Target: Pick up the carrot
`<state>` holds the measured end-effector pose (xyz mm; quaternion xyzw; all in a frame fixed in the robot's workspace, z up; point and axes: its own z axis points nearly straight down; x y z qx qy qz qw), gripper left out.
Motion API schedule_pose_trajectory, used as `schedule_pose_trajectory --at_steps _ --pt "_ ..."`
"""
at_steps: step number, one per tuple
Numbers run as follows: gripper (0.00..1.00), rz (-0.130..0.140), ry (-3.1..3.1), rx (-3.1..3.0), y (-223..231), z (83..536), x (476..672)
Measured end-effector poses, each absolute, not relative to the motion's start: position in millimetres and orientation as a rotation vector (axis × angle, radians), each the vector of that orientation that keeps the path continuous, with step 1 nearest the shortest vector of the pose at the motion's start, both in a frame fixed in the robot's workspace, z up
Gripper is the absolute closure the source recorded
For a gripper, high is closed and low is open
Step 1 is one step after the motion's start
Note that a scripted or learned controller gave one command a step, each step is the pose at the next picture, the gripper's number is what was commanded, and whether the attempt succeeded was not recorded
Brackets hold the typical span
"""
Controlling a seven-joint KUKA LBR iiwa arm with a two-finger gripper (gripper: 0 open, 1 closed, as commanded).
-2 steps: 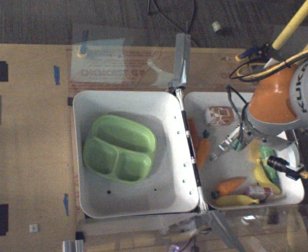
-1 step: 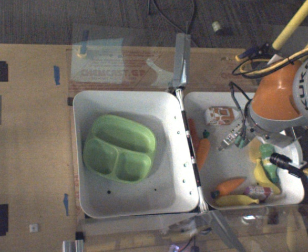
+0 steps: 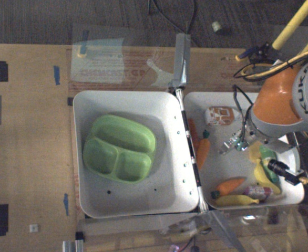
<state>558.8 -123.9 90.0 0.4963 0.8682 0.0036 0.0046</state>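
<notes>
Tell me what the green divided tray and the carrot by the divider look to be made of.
Green divided tray: likely moulded plastic, matte, with soft rounded compartment edges and one even colour. Carrot: probably a plastic toy, given its uniform orange and smooth surface, though that's uncertain at this resolution.

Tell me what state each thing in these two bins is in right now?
Green divided plate: upright in the left bin, nothing on it.
Carrot: lying flat by the right bin's left wall, untouched.
Second carrot: lying near the front wall.
Banana: lying flat beside it.
Small carton: lying at the back.
Gripper: hovering above the right bin, apart from the carrot.
</notes>
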Motion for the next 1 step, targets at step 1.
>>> schedule_pose_trajectory --at_steps 1 --pt "1.00 0.002 2.739 1.533 -82.0 185.1 517.0"
